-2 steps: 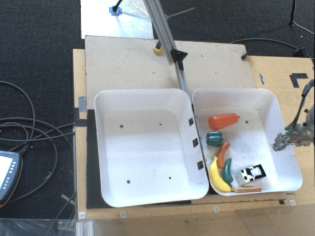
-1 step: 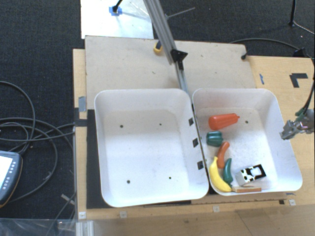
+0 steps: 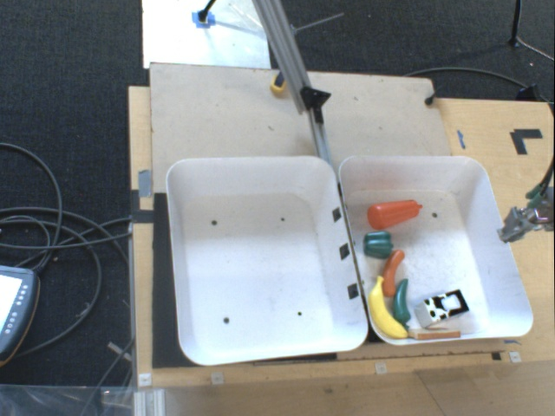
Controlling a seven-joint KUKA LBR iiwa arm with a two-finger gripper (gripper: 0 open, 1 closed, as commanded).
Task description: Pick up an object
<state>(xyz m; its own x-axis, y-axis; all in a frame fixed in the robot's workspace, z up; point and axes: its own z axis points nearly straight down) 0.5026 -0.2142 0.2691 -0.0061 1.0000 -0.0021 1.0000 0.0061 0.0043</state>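
The right bin (image 3: 486, 189) holds several toys. An orange-red carrot-like piece (image 3: 394, 213) lies near its middle, and a small teal object (image 3: 377, 244) sits just below it. Lower down are a small orange piece (image 3: 393, 270), a yellow banana (image 3: 384, 310), a dark green piece (image 3: 401, 302) and a black-and-white block (image 3: 442, 307) on a thin tan strip (image 3: 438, 334). My gripper (image 3: 519, 225) hangs at the frame's right edge, over the right bin's outer rim, apart from all the toys.
The left bin (image 3: 186, 180) stands beside the right one, sharing a taped divider (image 3: 343, 250). A grey pole (image 3: 286, 42) slants down from the top to the bins' junction. Cables and a tablet (image 3: 13, 306) lie on the dark floor at left.
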